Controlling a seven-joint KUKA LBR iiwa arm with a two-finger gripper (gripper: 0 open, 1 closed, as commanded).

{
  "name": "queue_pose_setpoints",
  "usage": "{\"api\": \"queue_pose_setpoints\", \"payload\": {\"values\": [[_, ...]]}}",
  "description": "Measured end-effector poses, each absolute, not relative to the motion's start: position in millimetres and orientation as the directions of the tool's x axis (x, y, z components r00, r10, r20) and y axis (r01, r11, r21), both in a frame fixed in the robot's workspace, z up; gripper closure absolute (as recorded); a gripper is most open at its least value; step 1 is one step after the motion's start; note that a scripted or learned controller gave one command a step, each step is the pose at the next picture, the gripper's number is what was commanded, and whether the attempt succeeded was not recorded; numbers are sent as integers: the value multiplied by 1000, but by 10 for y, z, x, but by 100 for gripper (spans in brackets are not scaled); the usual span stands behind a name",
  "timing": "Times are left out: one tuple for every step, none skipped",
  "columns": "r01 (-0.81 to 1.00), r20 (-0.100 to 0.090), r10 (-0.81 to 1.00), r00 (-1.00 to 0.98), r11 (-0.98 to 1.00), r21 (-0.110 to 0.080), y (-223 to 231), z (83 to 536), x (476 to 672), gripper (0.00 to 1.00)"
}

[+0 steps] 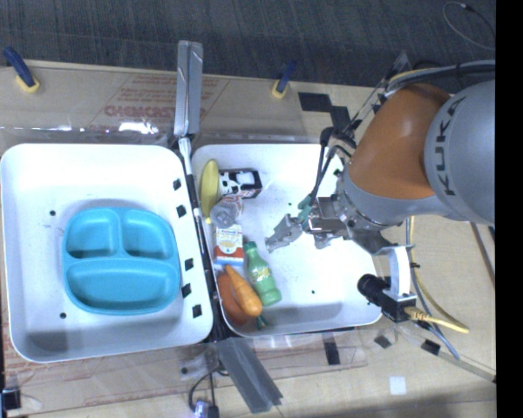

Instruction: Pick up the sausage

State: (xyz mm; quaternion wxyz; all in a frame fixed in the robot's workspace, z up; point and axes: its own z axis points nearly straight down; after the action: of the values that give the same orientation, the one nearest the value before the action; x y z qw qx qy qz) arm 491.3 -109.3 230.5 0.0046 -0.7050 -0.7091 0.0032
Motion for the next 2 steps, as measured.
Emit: {"api": "queue_pose_setpoints", "payload": {"values": [[985, 3, 985, -174, 174, -8, -1192, 928, 4933, 0], [988, 2, 988, -155, 155, -8, -956, 1254, 5507, 0]]}}
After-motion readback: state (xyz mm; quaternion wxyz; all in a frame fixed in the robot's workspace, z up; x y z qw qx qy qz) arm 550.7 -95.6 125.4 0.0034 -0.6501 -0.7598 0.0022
